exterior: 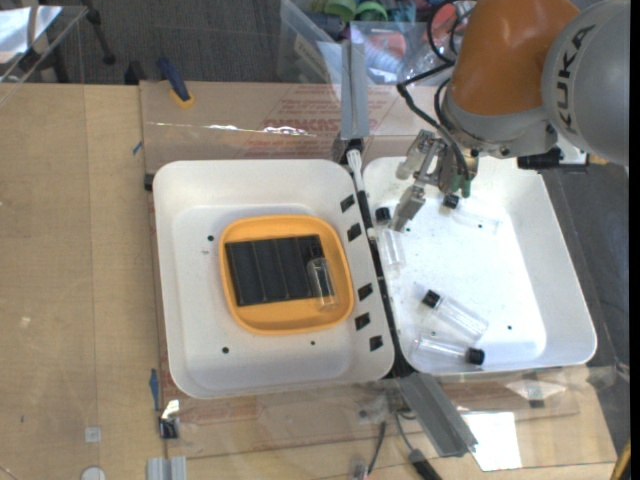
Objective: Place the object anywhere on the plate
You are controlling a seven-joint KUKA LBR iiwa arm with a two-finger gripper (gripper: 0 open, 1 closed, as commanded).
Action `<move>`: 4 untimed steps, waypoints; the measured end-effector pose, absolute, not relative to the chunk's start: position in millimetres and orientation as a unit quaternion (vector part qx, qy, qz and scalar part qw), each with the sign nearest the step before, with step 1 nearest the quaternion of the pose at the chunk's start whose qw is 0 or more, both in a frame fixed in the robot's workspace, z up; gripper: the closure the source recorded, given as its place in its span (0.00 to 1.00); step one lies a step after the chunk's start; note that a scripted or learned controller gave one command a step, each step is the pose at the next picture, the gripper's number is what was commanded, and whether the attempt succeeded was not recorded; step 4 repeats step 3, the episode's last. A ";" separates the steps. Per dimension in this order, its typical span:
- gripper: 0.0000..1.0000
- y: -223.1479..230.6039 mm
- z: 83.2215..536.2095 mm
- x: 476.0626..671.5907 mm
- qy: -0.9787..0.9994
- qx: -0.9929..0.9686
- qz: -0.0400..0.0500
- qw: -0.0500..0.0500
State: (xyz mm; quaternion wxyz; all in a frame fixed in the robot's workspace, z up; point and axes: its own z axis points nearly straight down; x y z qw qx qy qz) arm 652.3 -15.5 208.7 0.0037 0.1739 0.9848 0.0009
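Clearly these clear plastic vials are light, stiff and slick, apt to roll or squirt out of a pinch, so I'd take one across the middle of its barrel, square to its length, not at the black cap. Two such vials (452, 316) lie in the right bin (560, 268), near its front edge, one (447, 349) just beside the other, and another vial (320, 278) already rests on the orange plate (287, 273) in the left bin (190, 268), along the right side of its dark centre. The gripper (412, 200) hangs over the back left corner of the right bin, well apart from the two loose vials. Its fingers (408, 208) look slightly parted, and I see nothing between them; a vial there would be hard to make out against the white.
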 end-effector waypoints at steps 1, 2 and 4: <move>0.00 -78.1 215.8 657.4 0.989 0.150 0.001 0.004; 0.00 -124.0 240.2 658.4 0.988 0.157 0.000 0.004; 1.00 -124.2 251.9 660.1 0.987 0.159 0.002 0.009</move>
